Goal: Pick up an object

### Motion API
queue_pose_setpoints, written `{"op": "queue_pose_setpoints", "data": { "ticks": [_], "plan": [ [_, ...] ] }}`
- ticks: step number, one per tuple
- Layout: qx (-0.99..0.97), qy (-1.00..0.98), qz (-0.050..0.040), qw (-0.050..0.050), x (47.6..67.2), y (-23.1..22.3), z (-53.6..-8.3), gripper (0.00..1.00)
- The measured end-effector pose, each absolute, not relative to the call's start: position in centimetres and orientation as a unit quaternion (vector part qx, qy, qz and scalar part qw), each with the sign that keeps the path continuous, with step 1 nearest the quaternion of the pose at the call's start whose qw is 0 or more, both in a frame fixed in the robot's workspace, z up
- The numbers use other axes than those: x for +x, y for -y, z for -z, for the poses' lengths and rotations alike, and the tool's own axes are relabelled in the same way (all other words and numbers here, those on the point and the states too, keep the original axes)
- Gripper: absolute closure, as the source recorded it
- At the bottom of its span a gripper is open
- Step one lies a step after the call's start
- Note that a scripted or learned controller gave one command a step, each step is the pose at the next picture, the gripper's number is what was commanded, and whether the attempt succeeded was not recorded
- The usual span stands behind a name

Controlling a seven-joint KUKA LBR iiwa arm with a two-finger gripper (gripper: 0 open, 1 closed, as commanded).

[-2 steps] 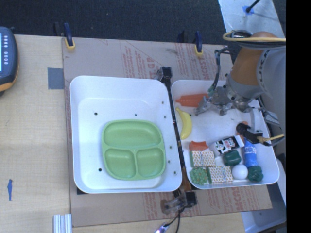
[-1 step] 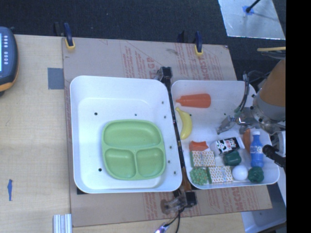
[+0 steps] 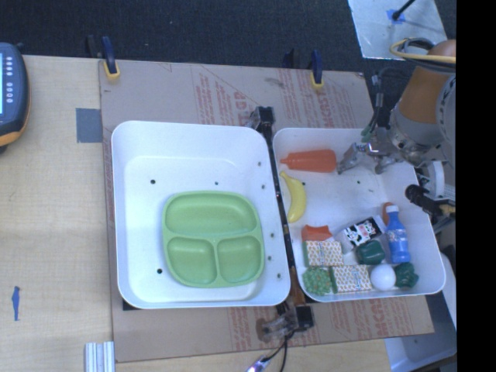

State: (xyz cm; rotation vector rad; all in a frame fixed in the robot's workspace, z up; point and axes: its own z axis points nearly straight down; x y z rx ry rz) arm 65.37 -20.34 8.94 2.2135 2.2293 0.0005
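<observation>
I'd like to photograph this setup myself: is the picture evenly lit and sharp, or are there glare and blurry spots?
Camera view: lighting is soft and fairly even; the white bins look bright but keep detail; the green tray casts barely any shadow; the small items by the blue bottle are too soft to read; the gripper looks slightly blurred.

A light wooden bench (image 3: 46,223) carries a brown cardboard sheet (image 3: 225,91) held by blue clamps (image 3: 108,56) along its far edge. A square of grey tape (image 3: 88,125) lies left of the sheet, and a dark handheld control pad with an orange rim (image 3: 12,91) rests at the bench's left edge.
</observation>
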Motion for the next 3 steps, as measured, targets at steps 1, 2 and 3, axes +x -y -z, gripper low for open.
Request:
{"op": "queue_pose_setpoints", "data": {
  "ticks": [1,2,3],
  "plan": [
    [0.706,-0.708,0.0042,-0.008,55.6,16.2,-8.7,0.0],
    [0.703,-0.711,0.0003,0.0,63.3,9.4,-8.9,0.0],
    [0.706,-0.708,0.0121,-0.014,65.0,9.9,-8.5,0.0]
  ]
}}
